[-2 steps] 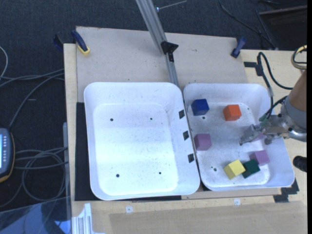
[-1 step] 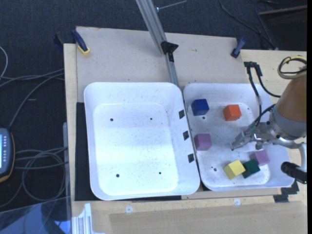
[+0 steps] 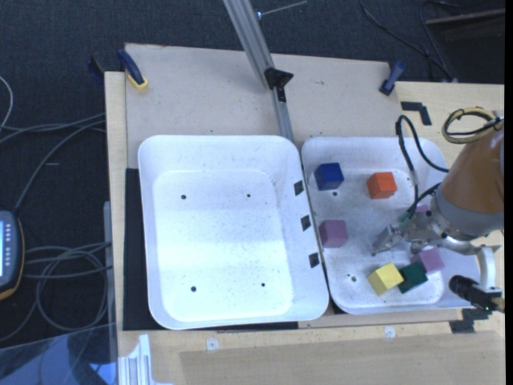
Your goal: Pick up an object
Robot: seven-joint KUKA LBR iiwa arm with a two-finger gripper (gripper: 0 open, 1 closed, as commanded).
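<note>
Task not done: nothing is visibly held and all blocks sit on the floor of the right bin (image 3: 353,155). End effector (image 3: 390,240) is down low inside that bin, metal fingers pointing toward the left bin (image 3: 160,155); can't tell from this angle whether they are open or closed. Nearest candidates: yellow block (image 3: 385,277) just below the end effector, green block (image 3: 414,277) touching the yellow one on its arm side, pale purple block (image 3: 431,259) just beside the wrist. Purple block (image 3: 333,233) is near, ahead of the fingertips; blue block (image 3: 329,176) and orange block (image 3: 381,185) are further off, toward the bin's far wall. Arm (image 3: 473,191) comes in from the right, orange band above the wrist, wrist bent down steeply over the bin's near-right corner. Left to do: close on one block, lift clear.
</note>
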